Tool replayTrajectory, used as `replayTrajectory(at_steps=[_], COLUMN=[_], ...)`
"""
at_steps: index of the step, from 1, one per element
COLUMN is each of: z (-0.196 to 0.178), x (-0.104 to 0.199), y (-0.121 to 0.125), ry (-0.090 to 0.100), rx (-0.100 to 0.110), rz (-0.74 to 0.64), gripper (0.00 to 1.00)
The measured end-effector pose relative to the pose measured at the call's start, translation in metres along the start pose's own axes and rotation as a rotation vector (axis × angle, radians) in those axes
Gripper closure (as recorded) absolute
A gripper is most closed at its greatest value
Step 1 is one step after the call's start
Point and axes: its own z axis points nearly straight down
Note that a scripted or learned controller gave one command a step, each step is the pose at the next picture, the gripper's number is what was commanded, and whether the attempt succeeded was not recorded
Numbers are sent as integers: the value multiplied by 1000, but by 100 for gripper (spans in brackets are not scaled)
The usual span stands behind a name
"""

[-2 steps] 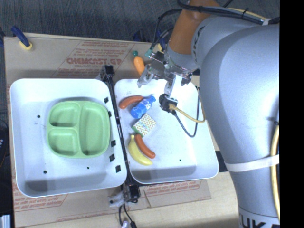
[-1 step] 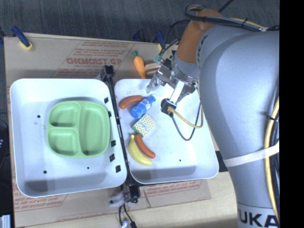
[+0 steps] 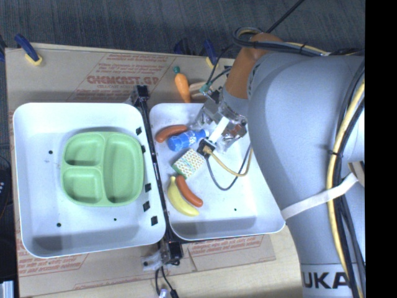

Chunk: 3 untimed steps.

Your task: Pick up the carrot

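The carrot [image 3: 182, 87] is orange with a small green top. It lies on the cardboard just beyond the far rim of the right bin [image 3: 248, 219], outside both bins. My gripper [image 3: 211, 113] hangs over the far part of the right bin, a short way right of and nearer than the carrot. Nothing visible links it to the carrot. The arm's grey body covers the bin's right side.
In the right bin lie a blue bottle [image 3: 185, 140], a reddish sausage [image 3: 171, 131], a green patterned box [image 3: 189, 163], a banana [image 3: 180, 202] and a second sausage [image 3: 190, 192]. The left bin [image 3: 31, 185] holds a green divided plate [image 3: 103, 166].
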Motion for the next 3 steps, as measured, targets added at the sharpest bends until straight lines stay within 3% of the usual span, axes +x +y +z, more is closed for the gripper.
replayTrajectory(at_steps=[1, 2, 3], z=[-113, -115, 0], x=[30, -45, -57], y=[-38, 33, 37], ry=[2, 3, 2], rx=[-3, -2, 0], rz=[204, 504, 550], gripper=[0, 0, 0])
